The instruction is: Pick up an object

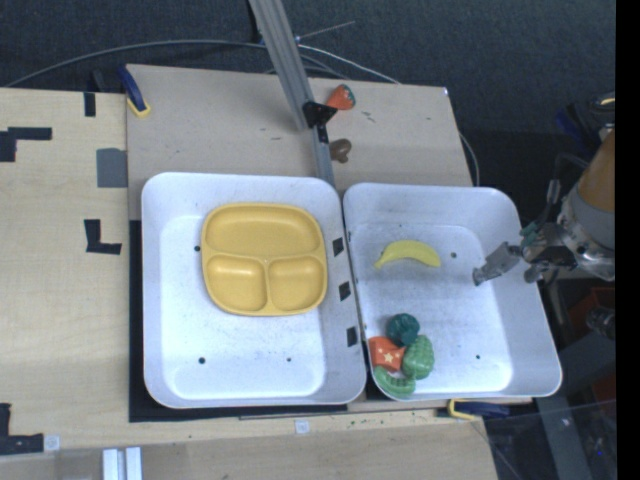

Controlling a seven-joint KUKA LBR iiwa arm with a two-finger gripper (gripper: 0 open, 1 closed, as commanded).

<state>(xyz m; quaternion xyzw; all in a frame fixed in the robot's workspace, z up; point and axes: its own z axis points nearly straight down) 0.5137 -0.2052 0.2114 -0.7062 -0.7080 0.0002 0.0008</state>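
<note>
Banana [408, 255]: lying flat on the floor of the right bin [500, 208], in the upper middle, well apart from the other toys and from the walls; looking the easiest pick.
Toy cluster [402, 353]: crowding the lower left corner of the same bin, a dark teal piece, a red-orange piece and green pieces touching one another and pressing near the wall.
Approach: coming down over the middle of the banana, closing across its narrow width rather than along the curve; avoiding the corner cluster, likely to slip or jam.
Fingers [493, 267]: hovering at the bin's right side, level with the banana but apart from it; holding nothing, touching nothing visible; opening too small to judge.
Yellow tray [265, 258]: sitting in the left bin [160, 298], three compartments, not needing attention.
</note>
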